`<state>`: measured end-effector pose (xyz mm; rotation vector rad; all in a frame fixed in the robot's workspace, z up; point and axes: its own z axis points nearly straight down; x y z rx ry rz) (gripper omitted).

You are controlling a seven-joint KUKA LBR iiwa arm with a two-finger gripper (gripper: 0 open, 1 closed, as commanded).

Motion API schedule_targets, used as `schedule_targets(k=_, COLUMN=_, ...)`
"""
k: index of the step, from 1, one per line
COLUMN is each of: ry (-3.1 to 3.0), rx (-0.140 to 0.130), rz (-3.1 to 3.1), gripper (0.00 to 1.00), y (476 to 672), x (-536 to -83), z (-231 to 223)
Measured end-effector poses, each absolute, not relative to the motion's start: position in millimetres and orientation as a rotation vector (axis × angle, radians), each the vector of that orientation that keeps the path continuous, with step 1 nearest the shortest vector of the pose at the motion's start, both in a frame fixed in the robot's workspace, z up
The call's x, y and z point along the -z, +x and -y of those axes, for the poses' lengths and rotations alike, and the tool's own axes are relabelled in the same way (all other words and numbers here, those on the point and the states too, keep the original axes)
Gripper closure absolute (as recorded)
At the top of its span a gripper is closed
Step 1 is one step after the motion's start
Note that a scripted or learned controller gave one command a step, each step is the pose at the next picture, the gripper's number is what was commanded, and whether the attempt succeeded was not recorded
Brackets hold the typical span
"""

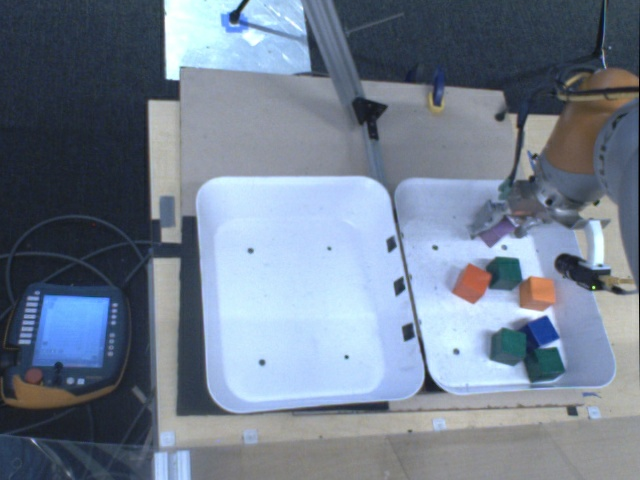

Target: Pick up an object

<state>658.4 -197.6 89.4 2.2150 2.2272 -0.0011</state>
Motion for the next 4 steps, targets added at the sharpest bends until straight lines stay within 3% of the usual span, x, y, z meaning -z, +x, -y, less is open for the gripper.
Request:
schedule_targets(k=1, ry=2.208, rx=-0.002, rz=-2.227, gripper=1.00, y=660.0, x=-103, z=198)
schedule_targets(k=3, ry=2.211, rx=-0.006, rz=-2.222, gripper=1.00, y=672.3, x=-209, z=193)
schedule_targets(k=4, ry=2.211, rx=-0.003, rz=-2.233, gripper=1.00, y=676.4, x=-202, z=138)
